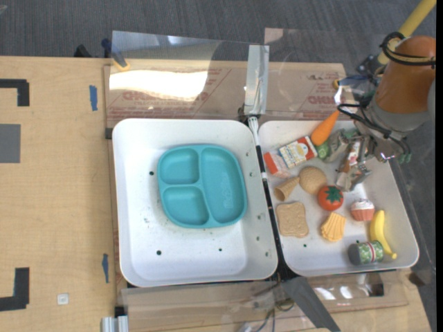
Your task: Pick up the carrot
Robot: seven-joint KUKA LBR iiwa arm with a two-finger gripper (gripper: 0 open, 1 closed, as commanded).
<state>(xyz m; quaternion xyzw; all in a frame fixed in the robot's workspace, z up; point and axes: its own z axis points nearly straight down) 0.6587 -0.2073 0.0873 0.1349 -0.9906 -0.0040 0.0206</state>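
Observation:
The carrot [325, 126] is orange with a green leafy end. It lies at a slant near the back left of the right bin [405, 216], its tip pointing to the back wall. My gripper [351, 163] hangs just right of the carrot's green end, over the bin's back half. It is open and nothing is between its fingers. The grey arm with its orange band [405, 81] reaches in from the upper right.
Around the gripper lie a juice carton [294, 152], a round bun [312, 180], a tomato [331, 197], a cupcake [362, 209], a banana [380, 232], a can [365, 252], bread [293, 219] and a cone [285, 189]. The left bin [138, 247] holds a teal divided plate [202, 185].

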